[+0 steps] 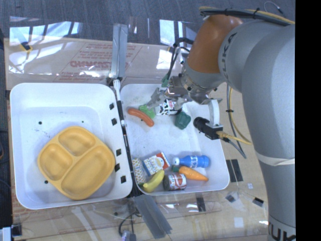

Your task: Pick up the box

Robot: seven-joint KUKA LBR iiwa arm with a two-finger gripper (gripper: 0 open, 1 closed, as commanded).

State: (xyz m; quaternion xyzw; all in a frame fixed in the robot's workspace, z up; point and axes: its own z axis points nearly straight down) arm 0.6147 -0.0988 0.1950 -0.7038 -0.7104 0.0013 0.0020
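While label's unreadable, box [156, 163] lies w/ banana [154, 181].

Dark grey carpet floor [75, 1] behind my worktop [60, 59], which is brownish with red print under a clear sheet that's catching bright window-like glare.

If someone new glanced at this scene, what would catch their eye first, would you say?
Probably the big grey arm with its orange band, reaching from the right over the right bin. Next, the yellow divided plate lying in the left bin, and the cluster of toy food along the right bin's near edge.
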